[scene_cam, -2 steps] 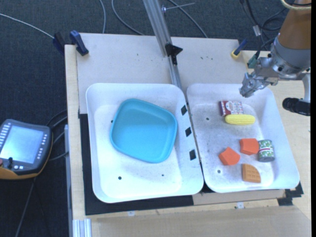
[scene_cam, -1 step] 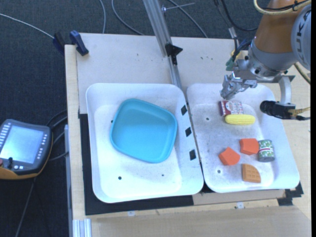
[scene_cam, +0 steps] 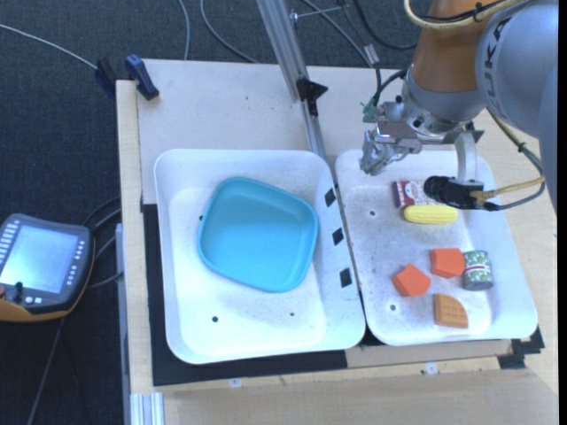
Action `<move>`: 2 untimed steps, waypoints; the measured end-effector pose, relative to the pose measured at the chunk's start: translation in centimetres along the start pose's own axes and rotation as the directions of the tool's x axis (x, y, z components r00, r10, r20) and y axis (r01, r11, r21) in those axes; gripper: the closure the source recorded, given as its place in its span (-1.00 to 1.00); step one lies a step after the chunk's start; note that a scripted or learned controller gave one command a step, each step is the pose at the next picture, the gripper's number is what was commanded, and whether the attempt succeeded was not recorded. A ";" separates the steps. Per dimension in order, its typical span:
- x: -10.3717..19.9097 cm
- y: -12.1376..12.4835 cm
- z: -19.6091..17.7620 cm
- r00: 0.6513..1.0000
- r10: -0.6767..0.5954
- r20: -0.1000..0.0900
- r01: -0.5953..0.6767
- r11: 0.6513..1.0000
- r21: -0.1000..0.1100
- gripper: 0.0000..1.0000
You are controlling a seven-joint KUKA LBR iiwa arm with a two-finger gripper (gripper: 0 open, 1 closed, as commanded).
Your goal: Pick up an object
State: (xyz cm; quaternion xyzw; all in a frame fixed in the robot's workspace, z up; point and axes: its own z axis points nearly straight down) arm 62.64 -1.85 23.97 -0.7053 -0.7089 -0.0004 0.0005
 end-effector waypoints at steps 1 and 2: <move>5.3 0.0 -0.9 1.000 0.000 0.000 0.000 1.000 -0.001 1.00; 10.2 0.9 0.4 1.000 0.001 0.000 -0.001 1.000 0.001 1.00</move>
